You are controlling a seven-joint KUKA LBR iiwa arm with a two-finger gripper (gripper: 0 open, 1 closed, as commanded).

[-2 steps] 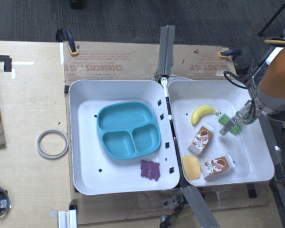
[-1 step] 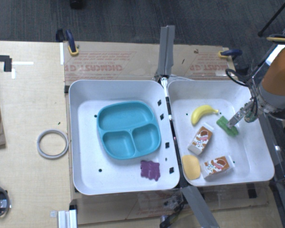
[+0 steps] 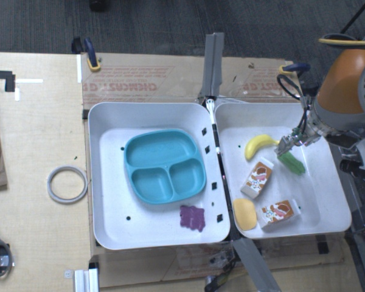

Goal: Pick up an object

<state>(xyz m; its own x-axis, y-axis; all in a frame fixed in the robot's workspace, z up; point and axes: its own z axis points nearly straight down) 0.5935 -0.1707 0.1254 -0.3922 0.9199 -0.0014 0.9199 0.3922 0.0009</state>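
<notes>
Bins first: my right shallow white bin (image 3: 328, 190) holds the targets. A long green plastic vegetable (image 3: 291, 162) lies just under my gripper (image 3: 288, 145), beside a curved yellow banana (image 3: 259, 145). Finger spread I cannot tell; I should centre over the green piece before closing.

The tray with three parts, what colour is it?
The tray is light blue, a turquoise shade, seen in the camera view inside the left bin.
</notes>
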